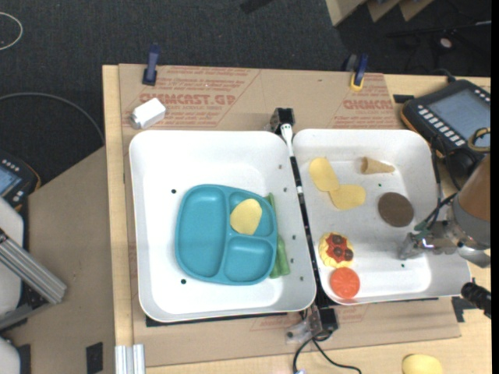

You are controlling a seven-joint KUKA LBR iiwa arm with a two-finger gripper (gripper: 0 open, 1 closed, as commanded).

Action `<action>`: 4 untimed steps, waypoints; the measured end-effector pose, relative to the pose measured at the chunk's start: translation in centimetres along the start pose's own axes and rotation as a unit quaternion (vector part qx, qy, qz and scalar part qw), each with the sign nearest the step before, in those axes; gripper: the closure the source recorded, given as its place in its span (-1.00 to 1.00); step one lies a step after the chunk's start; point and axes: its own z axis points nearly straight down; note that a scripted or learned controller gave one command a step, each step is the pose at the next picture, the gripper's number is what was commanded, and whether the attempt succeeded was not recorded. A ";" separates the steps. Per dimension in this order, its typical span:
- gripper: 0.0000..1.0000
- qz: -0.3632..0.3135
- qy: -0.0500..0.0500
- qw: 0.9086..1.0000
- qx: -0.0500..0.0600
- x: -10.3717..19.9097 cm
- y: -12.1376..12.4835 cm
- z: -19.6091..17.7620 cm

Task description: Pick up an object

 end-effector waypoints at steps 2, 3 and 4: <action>1.00 -0.007 -0.002 1.000 -0.010 -0.4 17.1 -0.5; 1.00 -0.005 -0.002 1.000 -0.008 -0.5 19.3 -0.5; 1.00 -0.005 -0.002 1.000 -0.007 -0.5 19.4 -0.5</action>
